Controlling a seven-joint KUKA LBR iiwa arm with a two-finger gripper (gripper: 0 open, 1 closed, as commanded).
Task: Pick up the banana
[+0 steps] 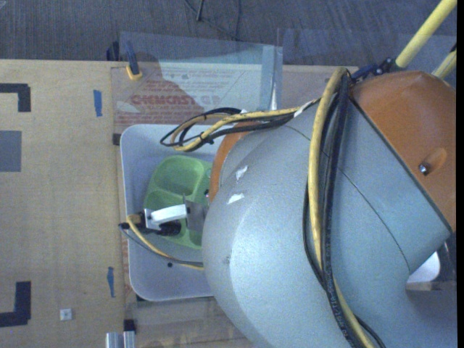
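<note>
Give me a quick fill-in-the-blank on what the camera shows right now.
1. The bowl in the bin is coloured ____.
2. The arm reaches in from the view's ____.
3. The clamp at the clear sheet's corner is coloured ____.
4. The cables along the arm are black and ____.

Missing words: green; right; orange; yellow.

You are looking at a bulky, rounded grey metal arm wearing a glossy orange band. Yellow and black cables are running along its casing, and a small white block is showing at its tip.
</note>
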